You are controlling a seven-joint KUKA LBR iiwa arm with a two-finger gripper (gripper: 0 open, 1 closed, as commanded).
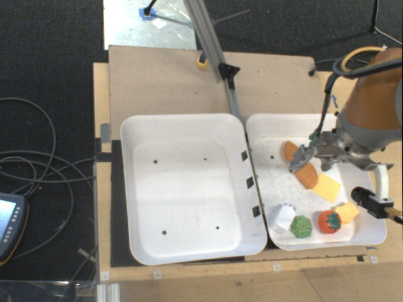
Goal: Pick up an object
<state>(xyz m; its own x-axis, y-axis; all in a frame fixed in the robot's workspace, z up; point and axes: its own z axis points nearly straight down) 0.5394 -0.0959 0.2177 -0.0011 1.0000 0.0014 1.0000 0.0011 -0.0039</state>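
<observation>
— White plastic, both bins (189,128), and no lettering on either that I could make out. Did you spot any writing?

— None legible. The handheld screen (9,222) at the far left glowed, but its text was too small to read.

— And the arm (371,106)?

— It came in from the right, orange band above the wrist, bent down over the right bin (267,128). The gripper (301,159) hung low, its tips just beside the waffle-like piece (307,176) and the small orange piece (289,150).

— Was it gripping either?

— I couldn't tell whether it was clenched or released, and I saw nothing clearly between the tips.

— What else lay there?

— A yellow wedge (327,187), a tomato (329,222), a green knobbly thing (301,226), a white block (283,216), all near the front wall.
</observation>
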